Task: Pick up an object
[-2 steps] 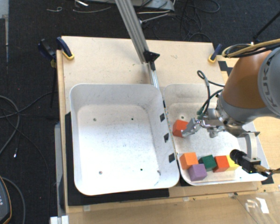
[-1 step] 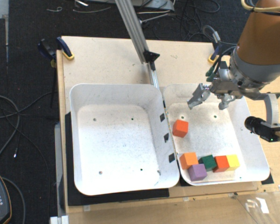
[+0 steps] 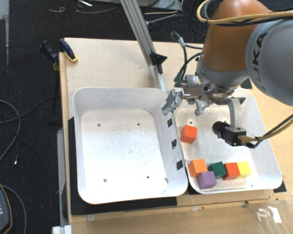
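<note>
Two shallow white bins sit side by side on the table: the left bin (image 3: 88,111) and the right bin (image 3: 263,155). Six small blocks lie in the right bin. Three of them are orange: one (image 3: 188,134) apart near the middle, one (image 3: 197,166) at the left end of a cluster along the front edge, and one (image 3: 232,170) further right. The cluster also counts one purple block (image 3: 206,179), one green block (image 3: 218,169) and one yellow block (image 3: 243,168). One robot arm (image 3: 263,43) reaches over the bins.
</note>
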### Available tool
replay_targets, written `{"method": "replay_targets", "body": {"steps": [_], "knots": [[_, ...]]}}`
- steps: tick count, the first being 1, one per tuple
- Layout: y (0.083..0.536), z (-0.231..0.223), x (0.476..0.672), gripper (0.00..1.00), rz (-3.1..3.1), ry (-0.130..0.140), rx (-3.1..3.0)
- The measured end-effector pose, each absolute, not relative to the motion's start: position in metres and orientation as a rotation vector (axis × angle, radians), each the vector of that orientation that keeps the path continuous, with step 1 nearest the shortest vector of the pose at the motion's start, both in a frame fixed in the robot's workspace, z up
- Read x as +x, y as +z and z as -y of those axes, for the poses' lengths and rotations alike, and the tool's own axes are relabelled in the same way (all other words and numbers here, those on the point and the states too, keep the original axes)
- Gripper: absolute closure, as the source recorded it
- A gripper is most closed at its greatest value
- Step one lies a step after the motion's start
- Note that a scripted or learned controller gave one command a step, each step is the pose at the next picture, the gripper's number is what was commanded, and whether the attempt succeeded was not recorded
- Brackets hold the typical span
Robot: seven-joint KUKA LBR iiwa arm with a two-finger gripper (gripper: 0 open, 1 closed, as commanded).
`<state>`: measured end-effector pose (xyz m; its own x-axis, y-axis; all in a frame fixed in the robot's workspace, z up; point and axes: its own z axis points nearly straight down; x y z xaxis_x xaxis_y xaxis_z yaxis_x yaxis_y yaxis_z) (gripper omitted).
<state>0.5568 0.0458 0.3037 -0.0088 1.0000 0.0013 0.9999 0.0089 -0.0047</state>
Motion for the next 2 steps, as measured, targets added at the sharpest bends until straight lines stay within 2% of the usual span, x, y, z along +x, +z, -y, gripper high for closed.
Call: {"method": "replay_targets", "body": {"steps": [1, 2], "knots": [[0.206, 0.028, 0.511, 0.00, 2.210, 0.013, -2.225], [0.274, 0.032, 0.533, 0.00, 2.229, -0.007, -2.223]]}}
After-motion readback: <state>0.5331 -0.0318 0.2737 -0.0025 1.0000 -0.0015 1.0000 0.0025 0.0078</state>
